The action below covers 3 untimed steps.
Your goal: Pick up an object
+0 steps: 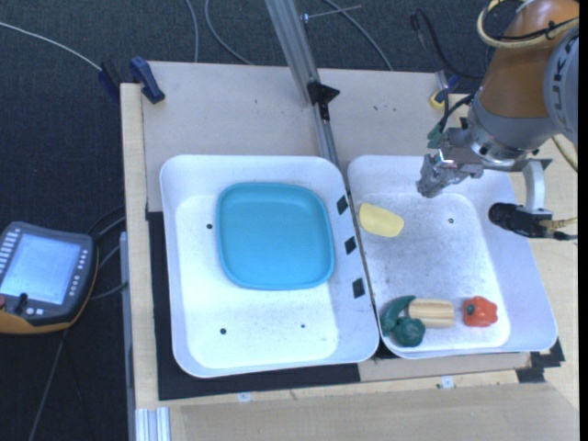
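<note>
Four objects lie in the right bin [514, 274]; the gripper [432, 185] hovers near its far edge. Jaws' state: cannot tell. Descending here risks closing on nothing.

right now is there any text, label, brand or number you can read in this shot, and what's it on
"UK", partial letters on the arm at the right edge; the rest is cut off.
Handheld pendant's screen: lit, but too blurred to read.
Blue plate, both white bins, the yellow piece and the toy food: no print visible.
</note>
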Each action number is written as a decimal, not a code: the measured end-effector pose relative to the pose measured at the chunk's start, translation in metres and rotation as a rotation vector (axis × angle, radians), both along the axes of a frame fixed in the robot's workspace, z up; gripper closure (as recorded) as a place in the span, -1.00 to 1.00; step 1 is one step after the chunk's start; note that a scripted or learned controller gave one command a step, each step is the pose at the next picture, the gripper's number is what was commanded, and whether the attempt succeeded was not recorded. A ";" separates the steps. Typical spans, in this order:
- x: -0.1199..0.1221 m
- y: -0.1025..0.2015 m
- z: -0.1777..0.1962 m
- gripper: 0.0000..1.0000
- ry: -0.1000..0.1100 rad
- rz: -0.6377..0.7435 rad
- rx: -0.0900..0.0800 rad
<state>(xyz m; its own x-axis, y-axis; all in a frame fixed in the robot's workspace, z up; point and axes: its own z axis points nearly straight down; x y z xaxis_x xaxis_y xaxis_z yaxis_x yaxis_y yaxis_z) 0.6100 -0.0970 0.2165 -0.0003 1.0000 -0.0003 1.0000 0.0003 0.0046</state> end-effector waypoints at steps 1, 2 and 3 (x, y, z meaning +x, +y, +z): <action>0.000 0.000 0.017 1.00 0.002 0.000 0.000; -0.002 0.043 0.021 1.00 0.004 0.003 0.001; -0.019 0.102 0.024 1.00 0.004 0.005 0.002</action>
<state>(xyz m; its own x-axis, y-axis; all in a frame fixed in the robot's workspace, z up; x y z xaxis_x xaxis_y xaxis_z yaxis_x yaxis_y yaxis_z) 0.5909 0.0046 0.2402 -0.0053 1.0000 0.0017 1.0000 0.0053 0.0005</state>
